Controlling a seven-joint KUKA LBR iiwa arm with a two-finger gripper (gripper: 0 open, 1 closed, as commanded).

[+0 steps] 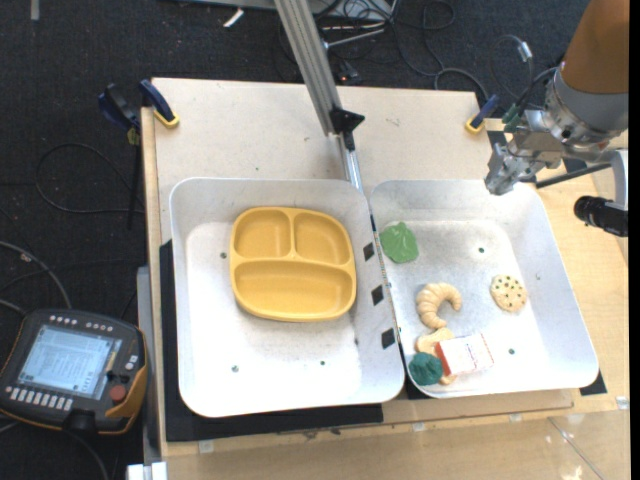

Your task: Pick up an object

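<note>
The right bin (pixel 560 268) holds a green leafy piece (pixel 399 242), a cream croissant (pixel 438 302), a chocolate-chip cookie (pixel 508 292), a red-and-white carton (pixel 466 355) and a dark green lump (pixel 427 368). My gripper (pixel 498 180) hangs over the far right rim of that bin, well above and behind the cookie. Nothing shows beneath its tips.
A yellow divided tray (pixel 293 264) lies in the left bin (pixel 200 358). A slanted metal pole (pixel 310 48) runs down to the seam between the bins. Clamps sit at the bench's back corners. A teach pendant (pixel 70 368) rests on the floor at the lower left.
</note>
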